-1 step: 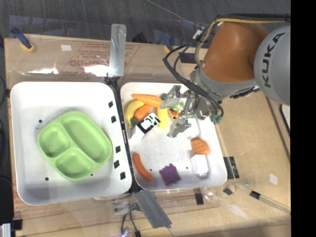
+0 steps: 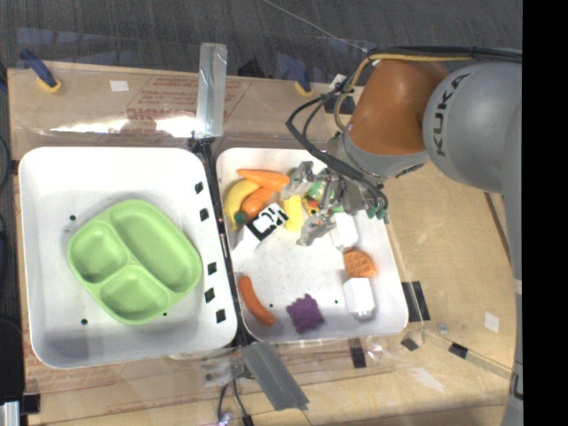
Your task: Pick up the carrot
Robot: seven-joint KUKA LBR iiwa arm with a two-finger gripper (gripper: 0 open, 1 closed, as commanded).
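The carrot (image 2: 264, 177) is a smooth orange toy, tapered to a point, lying on its side at the top-left corner of the right bin (image 2: 390, 278), just above a banana (image 2: 234, 201) and a second orange piece. The claw (image 2: 321, 204) hangs over the middle of that bin just right of it, and honestly I can't tell if it's open or closed. The green divided plate (image 2: 133, 260) sits in the left bin.
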